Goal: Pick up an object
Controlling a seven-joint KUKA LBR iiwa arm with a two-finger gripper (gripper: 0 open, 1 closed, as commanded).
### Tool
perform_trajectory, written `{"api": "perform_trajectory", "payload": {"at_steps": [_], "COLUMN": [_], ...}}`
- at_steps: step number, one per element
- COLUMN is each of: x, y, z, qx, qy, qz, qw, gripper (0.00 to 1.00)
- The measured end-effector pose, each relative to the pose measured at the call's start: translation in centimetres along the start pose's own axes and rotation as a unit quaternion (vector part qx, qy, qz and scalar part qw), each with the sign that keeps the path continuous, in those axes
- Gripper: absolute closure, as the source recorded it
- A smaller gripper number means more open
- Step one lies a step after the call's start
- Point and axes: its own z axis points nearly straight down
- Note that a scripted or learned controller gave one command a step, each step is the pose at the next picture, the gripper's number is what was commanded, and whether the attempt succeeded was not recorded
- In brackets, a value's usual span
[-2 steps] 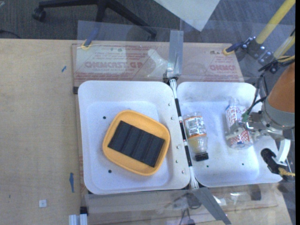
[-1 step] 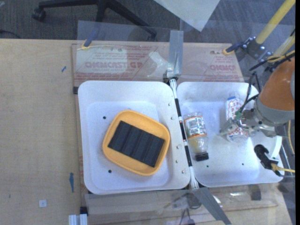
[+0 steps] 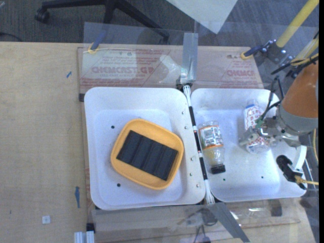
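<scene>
In the right bin (image 3: pixel 243 186) a small clear bottle (image 3: pixel 211 145) with an orange label and a black cap lies along the left wall, cap toward the front. A crumpled white packet (image 3: pixel 252 116) with red and blue print lies in the right half of that bin. My gripper (image 3: pixel 262 131) is down in the bin right over this packet, and more of the printed wrapper (image 3: pixel 257 144) shows just below it. The gripper covers the middle of the packet. In the left bin (image 3: pixel 101 110) sits a yellow dish (image 3: pixel 119 148) bearing a black ridged block (image 3: pixel 148 155).
The grey arm with its orange band (image 3: pixel 302 92) comes in over the right bin's right wall. A raised divider (image 3: pixel 195 140) separates the two bins. Yellow-handled gear (image 3: pixel 296 22) stands beyond the back right corner.
</scene>
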Motion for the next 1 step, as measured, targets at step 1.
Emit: {"api": "perform_trajectory", "payload": {"at_steps": [1], "x": [8.38], "y": [1.59], "z": [-8.20], "qx": [0.007], "qy": [0.002], "qz": [-0.011], "qw": [0.9999], "gripper": [1.00]}}
